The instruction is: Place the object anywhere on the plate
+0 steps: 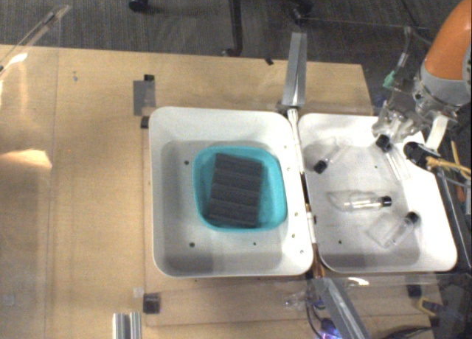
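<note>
**Arm parked over the vial bin, plate waiting next door**

Since the plate [240, 189] already sits mid left bin [166, 205] w/ a dark ribbed block [236, 191] on it, the job rn is really about getting a clean pick in the right bin [369, 253].

The gripper [394, 125] hangs over that bin's 1 o'clock corner, orange band up at the frame's 2 o'clock. It's a tangle of metal bits from this angle, so I can't tell whether it's released or clenched, and I see nothing that's clearly in its grasp. Assume no hold.

Candidates, all clear vials w/ black caps, so hard to read against white plastic:
- one vial [327, 159] at approx 10 o'clock in the bin, cap pointing to 8
- one lying vial [361, 201] near bin center, cap toward 3
- one more vial [394, 228] at 4–5 o'clock, cap toward 1

Which one counts as "the object", idk. The center one looks easiest imo: well apart from walls and from the others.

Tips for doing it well: come straight down, jaws across the short axis of the tube so it doesn't roll out. Glassy round stuff probably slips, so grab mid-body rather than at the cap. Lift clear of the divider between bins, swing toward 9 o'clock, set down on the teal rim area or on the block. Anywhere on the plate is fine.
</note>
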Available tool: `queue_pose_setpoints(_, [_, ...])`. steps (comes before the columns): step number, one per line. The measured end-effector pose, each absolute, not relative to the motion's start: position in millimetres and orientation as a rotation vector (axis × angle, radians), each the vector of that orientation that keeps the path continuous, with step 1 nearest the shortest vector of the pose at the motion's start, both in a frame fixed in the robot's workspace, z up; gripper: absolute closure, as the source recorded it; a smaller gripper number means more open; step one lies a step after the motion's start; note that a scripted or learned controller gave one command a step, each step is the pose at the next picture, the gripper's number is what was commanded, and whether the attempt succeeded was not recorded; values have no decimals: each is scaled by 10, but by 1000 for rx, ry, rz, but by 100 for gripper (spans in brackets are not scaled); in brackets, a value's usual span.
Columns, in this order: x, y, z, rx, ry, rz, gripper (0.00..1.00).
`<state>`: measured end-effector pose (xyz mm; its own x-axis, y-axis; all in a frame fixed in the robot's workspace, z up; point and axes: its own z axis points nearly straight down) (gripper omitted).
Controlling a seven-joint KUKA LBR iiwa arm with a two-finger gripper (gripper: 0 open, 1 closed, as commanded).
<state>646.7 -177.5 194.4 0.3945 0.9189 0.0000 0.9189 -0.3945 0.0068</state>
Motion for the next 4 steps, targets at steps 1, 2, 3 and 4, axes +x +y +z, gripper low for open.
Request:
queue_pose_setpoints(1, [5820, -1072, 2054, 2417, 2002, 6, 100])
queue_pose_setpoints(2, [5358, -475, 1841, 2331, 2105, 3, 100])
queue_pose_setpoints(3, [5806, 39, 1849, 2219, 2220, 7, 100])
queue_pose_setpoints(4, [5807, 34, 1850, 2220, 2219, 7, 0])
